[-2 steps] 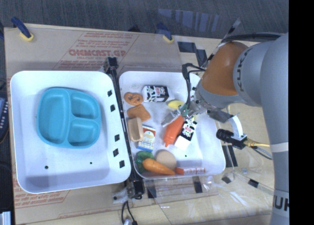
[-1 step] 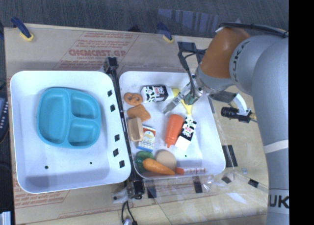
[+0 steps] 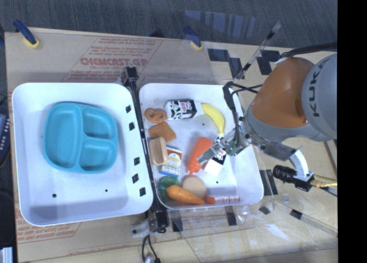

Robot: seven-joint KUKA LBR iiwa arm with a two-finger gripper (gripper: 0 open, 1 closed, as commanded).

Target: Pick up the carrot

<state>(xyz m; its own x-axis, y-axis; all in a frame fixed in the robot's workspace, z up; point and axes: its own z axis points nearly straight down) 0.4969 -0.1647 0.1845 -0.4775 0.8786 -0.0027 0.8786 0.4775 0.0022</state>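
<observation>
Two shallow white bins noted side by side on the bench, their inner rims nearly touching. Found the left bin [image 3: 23,141] roomy: one blue divided plate [image 3: 80,137] toward its back, bare white floor along its front and both side walls.

Found the right bin [image 3: 245,164] crowded, especially down its left side and front. Saw the carrot [image 3: 183,195] lying tilted close to the front wall, near the front left corner, tip pointing right. Hemmed in there by a green item [image 3: 166,183] at its thick end and a beige round item [image 3: 195,184] touching it from behind; a red strip [image 3: 221,199] just beside its tip. Left little open room around it except from above.

Spotted the gripper [image 3: 222,147] low inside the right bin, right of centre, beside an orange bottle [image 3: 199,152] and above a small white item [image 3: 213,168], well apart from the carrot. Could not tell whether open or closed, nor whether anything was held. Some bare floor seen at the right wall, below the arm [image 3: 281,98].

Farther back: a pretzel [image 3: 155,115], a cow-patterned carton [image 3: 180,109] and a banana [image 3: 215,117].

Read "CHEMCAST GP" in red on the board [image 3: 112,61] behind the left bin; finer print beneath too small to read. Read "KU" on the arm's grey casing.
</observation>
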